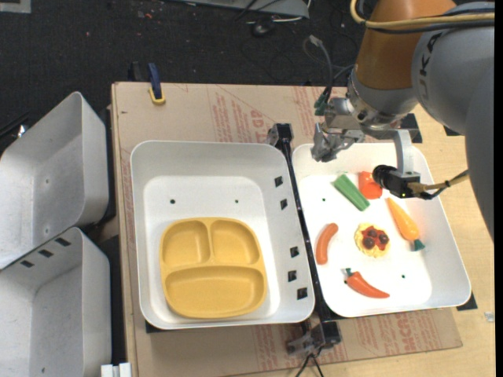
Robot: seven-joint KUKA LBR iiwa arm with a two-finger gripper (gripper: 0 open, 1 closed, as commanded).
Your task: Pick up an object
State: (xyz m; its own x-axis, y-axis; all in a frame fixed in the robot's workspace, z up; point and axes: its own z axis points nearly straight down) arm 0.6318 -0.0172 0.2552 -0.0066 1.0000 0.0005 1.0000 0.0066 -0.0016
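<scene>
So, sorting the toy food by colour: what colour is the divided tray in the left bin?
Yellow: the divided tray is best seen in the camera view.

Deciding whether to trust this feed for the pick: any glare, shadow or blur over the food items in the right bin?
Camera view: even lighting, no strong glare on the right bin; the sausage, chili pepper and carrot are sharp with faint shadows; the gripper looks slightly soft; the floor beyond the bench is dark.

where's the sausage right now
The sausage lies in the right bin, near its left wall, just left of the small tart and below the green piece.
</scene>
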